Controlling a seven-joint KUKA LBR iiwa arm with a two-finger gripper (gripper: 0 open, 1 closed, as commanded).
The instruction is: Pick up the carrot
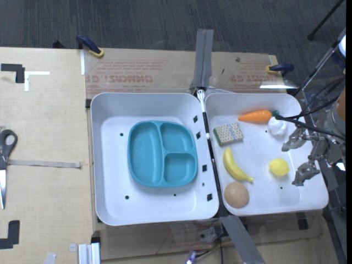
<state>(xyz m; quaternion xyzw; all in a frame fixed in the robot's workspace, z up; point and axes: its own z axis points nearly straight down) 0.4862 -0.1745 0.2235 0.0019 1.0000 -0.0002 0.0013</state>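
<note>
While the carrot is lying untouched, each thing is sitting like this:

Carrot (256, 115): It is lying flat near the back wall of the right bin (313, 202), with its green end pointing right. Nothing is covering it, so it looks easy to reach from above.

Gripper (301, 159): It is hanging over the right side of the same bin, near the lemon (279, 167) and apart from the carrot. Its two fingers are spread wide and gripping nothing, which looks like getting ready for a grab.

White lump (276, 126): It is sitting just beside the carrot's green end, so a grab there could bump it.

Banana (235, 166), sponge (228, 133), brown ball (236, 194): These are resting well away from the carrot.

Left bin (104, 147): It is holding a blue tray (163, 154).

Next: I think the gripper is needing to go toward the back wall.
</note>
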